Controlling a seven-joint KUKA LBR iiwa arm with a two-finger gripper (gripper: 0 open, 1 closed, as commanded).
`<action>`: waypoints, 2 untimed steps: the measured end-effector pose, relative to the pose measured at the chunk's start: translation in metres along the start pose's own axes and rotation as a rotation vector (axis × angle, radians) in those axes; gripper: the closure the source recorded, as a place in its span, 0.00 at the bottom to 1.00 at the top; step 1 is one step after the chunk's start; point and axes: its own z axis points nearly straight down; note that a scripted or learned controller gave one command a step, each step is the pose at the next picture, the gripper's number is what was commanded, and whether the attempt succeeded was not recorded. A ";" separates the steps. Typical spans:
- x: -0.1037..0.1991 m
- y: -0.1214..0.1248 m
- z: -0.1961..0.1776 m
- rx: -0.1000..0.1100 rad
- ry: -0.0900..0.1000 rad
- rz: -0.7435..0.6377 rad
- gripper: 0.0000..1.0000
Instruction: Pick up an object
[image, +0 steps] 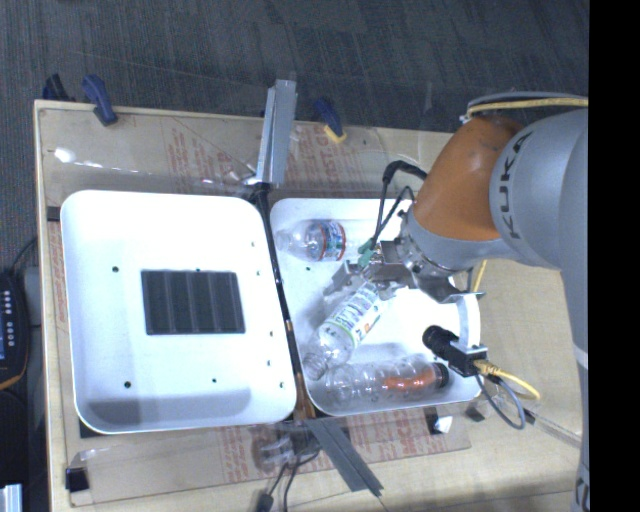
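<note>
Hovering over right bin (300, 225): jaws (372, 277) touching clear crinkled plastic bottle (345, 325), grip state unclear.

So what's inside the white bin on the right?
The right bin holds three clear plastic bottles: one at the top, one slanted mid-bin, one along the bottom. The arm covers the bin's right part.
</note>
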 end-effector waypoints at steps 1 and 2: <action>-0.049 0.017 0.076 -0.045 -0.020 -0.052 0.00; -0.043 0.047 0.078 -0.035 -0.010 -0.176 0.00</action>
